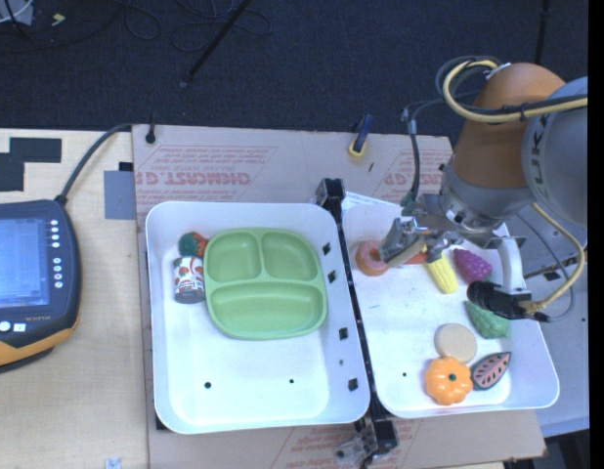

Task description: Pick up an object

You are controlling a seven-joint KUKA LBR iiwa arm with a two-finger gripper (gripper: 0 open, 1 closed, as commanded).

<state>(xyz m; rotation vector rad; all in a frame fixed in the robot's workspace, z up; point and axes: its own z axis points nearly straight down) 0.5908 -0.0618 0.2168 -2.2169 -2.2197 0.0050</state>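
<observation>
Tool (398, 245) hanging low over the right bin (409, 360), beside the pink ring (368, 258).

We are reaching toward the bin's upper-left corner, and we cannot tell how far our tool is parted or whether it is gripping anything. We are judging the ring the likeliest target; it is lying just left of the tool, near the bin wall, so we are wanting a straight descent centred on it. Crowding us are the corn cob (443, 276), purple grapes (472, 263) and an orange strip (408, 251) under the tool. Farther off are the pumpkin (448, 380), the green tray (264, 283) and the can (189, 277).
</observation>
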